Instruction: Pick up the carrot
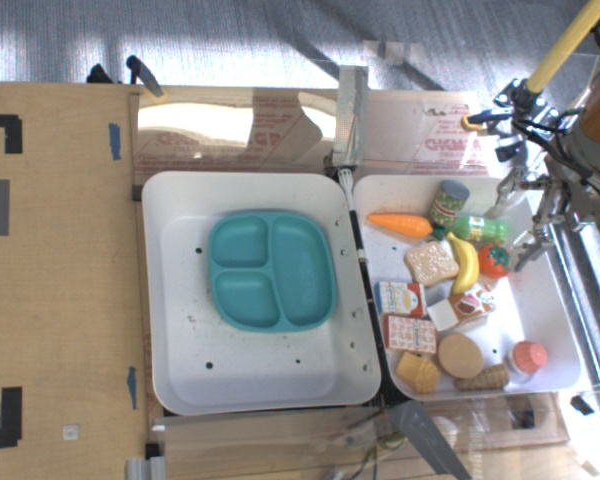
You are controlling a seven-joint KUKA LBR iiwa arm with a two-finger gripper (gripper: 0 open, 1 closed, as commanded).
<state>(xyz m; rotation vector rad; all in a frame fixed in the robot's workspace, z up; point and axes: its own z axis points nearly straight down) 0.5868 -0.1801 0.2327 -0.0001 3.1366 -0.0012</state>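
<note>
Orange carrot (400,225) lying flat, right bin's upper-left corner.

Bench (280,448), two white bins side by side on it, left bin (170,298), right bin (550,318)

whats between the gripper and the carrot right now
In the camera view, a green can and a green bottle lie between the gripper and the carrot.
</note>
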